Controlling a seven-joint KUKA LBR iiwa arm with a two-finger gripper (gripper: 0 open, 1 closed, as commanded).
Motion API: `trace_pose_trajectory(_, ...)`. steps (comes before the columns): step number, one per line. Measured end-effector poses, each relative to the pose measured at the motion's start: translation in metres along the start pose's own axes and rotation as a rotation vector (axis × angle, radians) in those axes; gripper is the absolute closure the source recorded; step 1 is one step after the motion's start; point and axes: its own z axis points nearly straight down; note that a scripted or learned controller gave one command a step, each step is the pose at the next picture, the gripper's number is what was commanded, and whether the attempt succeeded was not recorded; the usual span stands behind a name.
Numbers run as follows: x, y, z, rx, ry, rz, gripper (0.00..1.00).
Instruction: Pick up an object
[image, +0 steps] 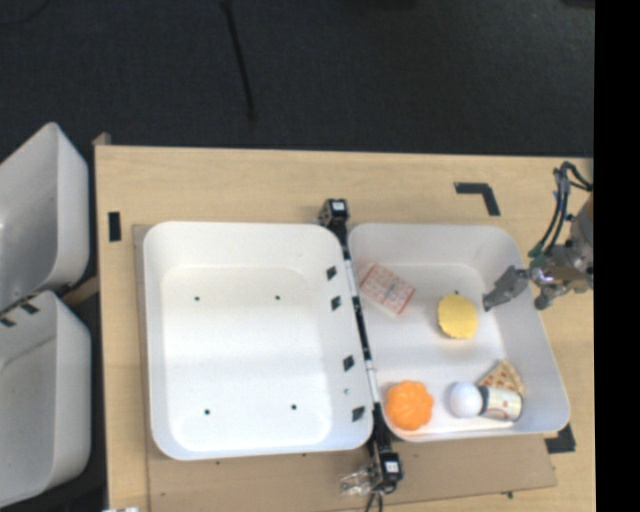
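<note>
The pincer (520, 287) hangs at the right-hand white plastic bin's (420, 236) right rim, jaws spread and empty, just beside the flat round yellow object (458, 317), the nearest candidate. A sound pick would centre over that disc, descend square, then close. The pink patterned packet (385, 288) bears print too small to read.

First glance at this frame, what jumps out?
The orange ball at the near edge of the right bin, beside a white ball and a patterned cup. A yellow disc lies mid-bin, with the hand just to its right. A pink card lies by the divider.
</note>
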Motion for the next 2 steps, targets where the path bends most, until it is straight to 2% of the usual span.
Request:
trace_pose_trajectory(1,0.065,0.027,0.058,0.004,0.003,-0.006,0.00)
trace_pose_trajectory(2,0.066,0.049,0.128,-0.012,-0.009,-0.001,0.00)
